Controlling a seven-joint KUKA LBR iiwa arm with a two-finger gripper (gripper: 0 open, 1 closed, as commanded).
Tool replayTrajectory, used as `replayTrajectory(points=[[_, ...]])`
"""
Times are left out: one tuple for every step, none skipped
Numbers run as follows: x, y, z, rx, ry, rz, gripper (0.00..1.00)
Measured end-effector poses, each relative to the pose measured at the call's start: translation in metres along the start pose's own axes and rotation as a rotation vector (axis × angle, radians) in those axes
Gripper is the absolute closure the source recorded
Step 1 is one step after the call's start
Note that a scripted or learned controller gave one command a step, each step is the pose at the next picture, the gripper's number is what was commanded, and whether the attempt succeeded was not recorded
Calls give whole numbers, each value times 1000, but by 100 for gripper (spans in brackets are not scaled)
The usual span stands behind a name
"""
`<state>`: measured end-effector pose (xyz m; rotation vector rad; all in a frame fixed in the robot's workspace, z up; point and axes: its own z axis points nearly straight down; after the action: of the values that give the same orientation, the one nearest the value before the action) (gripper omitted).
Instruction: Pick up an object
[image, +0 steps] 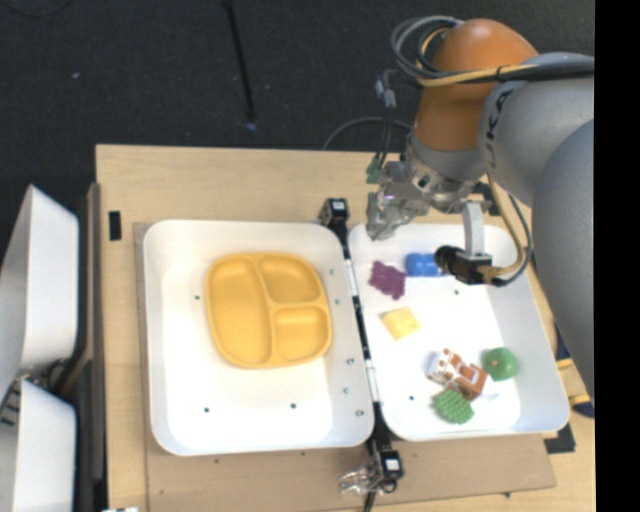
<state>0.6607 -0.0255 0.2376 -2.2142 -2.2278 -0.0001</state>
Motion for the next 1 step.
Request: replayTrajectory(points=[[52, -2, 9, 0, 0, -1, 100]])
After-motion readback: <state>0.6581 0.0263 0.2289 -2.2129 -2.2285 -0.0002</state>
